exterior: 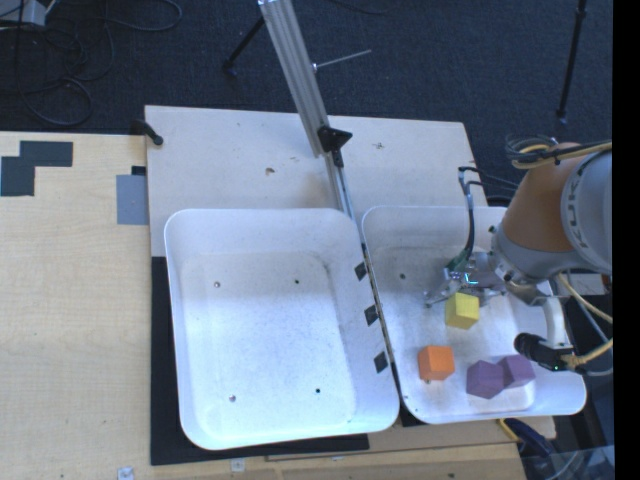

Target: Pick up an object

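I have the gripper (pixel 462 286) low in the right bin (pixel 400 238), right above the yellow block (pixel 462 311). How the jaws stand I cannot tell. I judge I'm mid-grasp; next calls for a straight lift, clear of the orange block (pixel 436 363).

We see the arm (pixel 560 218) entering from the right, its orange band above the wrist and grey link at the frame edge. The gripper (pixel 462 286) points down and to the left, low over the bench.
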`<state>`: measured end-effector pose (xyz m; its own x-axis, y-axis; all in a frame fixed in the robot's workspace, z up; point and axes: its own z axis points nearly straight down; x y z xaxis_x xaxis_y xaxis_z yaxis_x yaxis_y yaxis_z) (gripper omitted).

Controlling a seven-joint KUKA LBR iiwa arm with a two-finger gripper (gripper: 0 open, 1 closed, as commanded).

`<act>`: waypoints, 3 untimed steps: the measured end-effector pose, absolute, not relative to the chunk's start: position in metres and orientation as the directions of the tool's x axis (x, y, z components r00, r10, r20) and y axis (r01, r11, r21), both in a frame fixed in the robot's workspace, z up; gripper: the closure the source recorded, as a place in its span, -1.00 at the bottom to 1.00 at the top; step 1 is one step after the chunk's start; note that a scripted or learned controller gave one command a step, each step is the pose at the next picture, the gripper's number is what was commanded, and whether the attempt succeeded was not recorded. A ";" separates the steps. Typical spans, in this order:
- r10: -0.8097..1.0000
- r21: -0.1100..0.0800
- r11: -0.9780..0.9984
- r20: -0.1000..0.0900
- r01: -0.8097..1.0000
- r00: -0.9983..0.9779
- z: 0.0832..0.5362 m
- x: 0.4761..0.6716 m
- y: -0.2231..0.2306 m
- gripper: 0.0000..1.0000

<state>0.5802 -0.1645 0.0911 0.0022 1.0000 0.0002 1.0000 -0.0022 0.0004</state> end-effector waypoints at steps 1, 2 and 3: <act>1.000 -0.001 -0.006 0.001 1.000 0.006 0.101 0.579 -0.166 1.00; 1.000 0.010 0.001 -0.004 1.000 -0.001 0.095 0.564 -0.121 1.00; 1.000 0.003 0.004 0.003 1.000 -0.004 0.194 0.530 -0.053 1.00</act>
